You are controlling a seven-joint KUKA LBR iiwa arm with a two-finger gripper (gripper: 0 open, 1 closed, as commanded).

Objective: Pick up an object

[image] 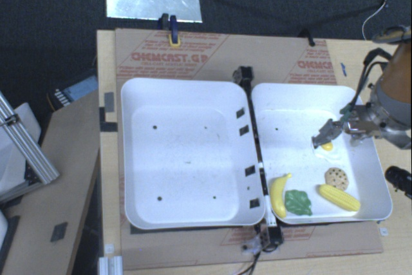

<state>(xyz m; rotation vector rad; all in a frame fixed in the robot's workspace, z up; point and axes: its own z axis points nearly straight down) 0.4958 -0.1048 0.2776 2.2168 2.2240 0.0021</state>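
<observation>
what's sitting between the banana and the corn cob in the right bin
In the camera view, a green leafy piece lies between the banana and the corn cob, touching the banana; the cookie sits just above the corn.

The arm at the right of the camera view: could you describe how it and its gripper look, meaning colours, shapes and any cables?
The arm is a rounded grey body with an orange band near its top edge. Thin dark cables loop along its left side. The gripper is a dark grey metal assembly that narrows to slim fingers over the right bin. No markings are legible.
</observation>
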